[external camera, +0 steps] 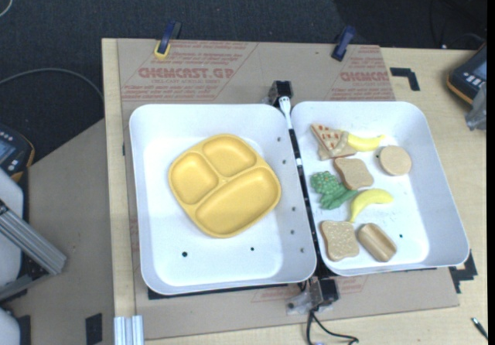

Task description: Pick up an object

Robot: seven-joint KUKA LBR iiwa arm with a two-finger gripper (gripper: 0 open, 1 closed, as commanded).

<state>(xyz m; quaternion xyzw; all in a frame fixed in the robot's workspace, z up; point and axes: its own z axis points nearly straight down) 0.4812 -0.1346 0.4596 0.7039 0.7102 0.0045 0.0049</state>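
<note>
The right bin [433, 181] holds several toy foods. A pizza slice [328, 138] lies at its top left, with a yellow banana [365, 141] beside it and a round tan bun [394, 160] further right. A slice of toast [354, 173] sits in the middle, green broccoli [331, 189] to its left and a second banana [370, 202] below. Near the front edge lie another bread slice [339, 240] and a brown sausage [377, 242].
The left bin [155, 243] holds a yellow three-compartment plate [224, 184]. The bins rest on a cardboard-covered bench [232, 73] held by clamps at the back. Dark floor surrounds the bench, with equipment at the left and right edges.
</note>
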